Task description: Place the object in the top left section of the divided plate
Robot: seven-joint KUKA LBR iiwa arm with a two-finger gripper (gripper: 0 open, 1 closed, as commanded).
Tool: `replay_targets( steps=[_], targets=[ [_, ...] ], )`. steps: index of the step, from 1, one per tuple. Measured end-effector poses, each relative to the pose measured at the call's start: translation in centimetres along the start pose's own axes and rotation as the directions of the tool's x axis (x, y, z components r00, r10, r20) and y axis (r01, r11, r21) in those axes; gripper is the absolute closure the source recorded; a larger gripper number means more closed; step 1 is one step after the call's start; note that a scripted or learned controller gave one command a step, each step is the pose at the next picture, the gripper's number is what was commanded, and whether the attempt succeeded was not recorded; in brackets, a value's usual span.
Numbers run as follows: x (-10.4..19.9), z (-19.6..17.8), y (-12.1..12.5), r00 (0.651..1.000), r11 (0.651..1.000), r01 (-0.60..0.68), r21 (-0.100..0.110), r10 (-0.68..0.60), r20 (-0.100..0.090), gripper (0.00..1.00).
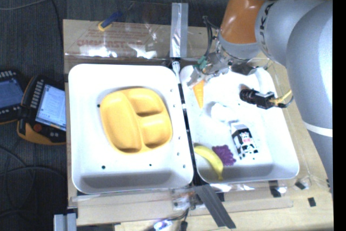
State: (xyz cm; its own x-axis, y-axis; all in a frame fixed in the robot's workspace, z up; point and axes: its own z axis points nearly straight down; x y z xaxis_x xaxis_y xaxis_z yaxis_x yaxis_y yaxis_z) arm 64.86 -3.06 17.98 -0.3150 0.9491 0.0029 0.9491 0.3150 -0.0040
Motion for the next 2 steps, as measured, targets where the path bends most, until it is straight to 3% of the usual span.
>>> replay_targets(
  steps=[1, 2],
  targets=[
    [9.14, 0.04, -2.94, 0.974, 0.974, 0.226, 0.001, -0.226, 0.000, 1.00],
    [9.13, 0.03, -2.95, 0.974, 0.974, 0.225, 0.001, -0.225, 0.000, 0.00]
  ],
)
